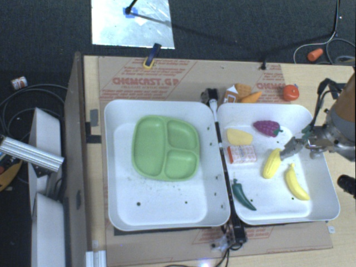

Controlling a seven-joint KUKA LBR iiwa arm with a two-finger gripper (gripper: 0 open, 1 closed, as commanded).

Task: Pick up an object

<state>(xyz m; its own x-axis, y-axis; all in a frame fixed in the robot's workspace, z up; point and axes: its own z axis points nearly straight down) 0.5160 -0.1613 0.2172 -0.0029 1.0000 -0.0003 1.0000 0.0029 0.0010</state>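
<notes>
Dark carpet lay around the tabletop point(167, 74), a brown cardboard-covered surface bearing two shallow white plastic bins side by side. All places below are given from the right bin point(320, 204). Left of it sat the left bin point(119, 149), holding a green divided plastic plate point(166, 147). Inside the right bin lay a purple toy grape bunch point(267, 128) near its far edge, a pale yellow wedge-shaped block point(240, 136) and a small red-and-white box point(242, 155) by its left wall, a dark green toy pepper point(242, 195) toward its near left corner, and two yellow toy bananas: a stubby one point(271, 163) around its middle and a longer curved one point(296, 183) toward its near right.

From beyond its right wall the grey arm reached in, and the hand point(289, 149) hung over the bin's centre, pointing leftward. Whether its tips were spread or pressed together could not be made out at this size, and nothing was visibly pinched.

The likeliest target looked like the stubby banana. It lay just left of and below the hand's tip, apparently almost touching it, with its long axis running nearly from far to near, tilted slightly. A grasp would probably need the hand to shift a little further left and close across that axis rather than along it.
</notes>
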